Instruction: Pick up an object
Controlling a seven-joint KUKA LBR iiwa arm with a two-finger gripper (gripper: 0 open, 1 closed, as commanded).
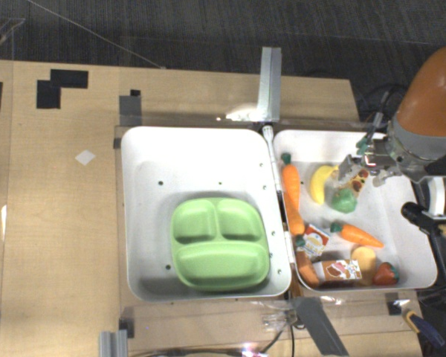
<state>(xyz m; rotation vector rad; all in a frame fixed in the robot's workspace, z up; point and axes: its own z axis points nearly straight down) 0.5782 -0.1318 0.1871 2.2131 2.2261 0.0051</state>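
End effector point(354, 171) over green toy point(344, 200), right bin point(424, 274).

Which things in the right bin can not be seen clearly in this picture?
- Tool, camera view: too small and blurred to judge.
- Green object under it: blurred, the tool overlaps its top.
- Packets at the near wall: print too small to read.

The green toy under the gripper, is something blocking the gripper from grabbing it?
Nothing visible sits between them. The gripper hangs right over the green toy in the right bin. The yellow fruit lies close on the toy's left, which might crowd a grab.
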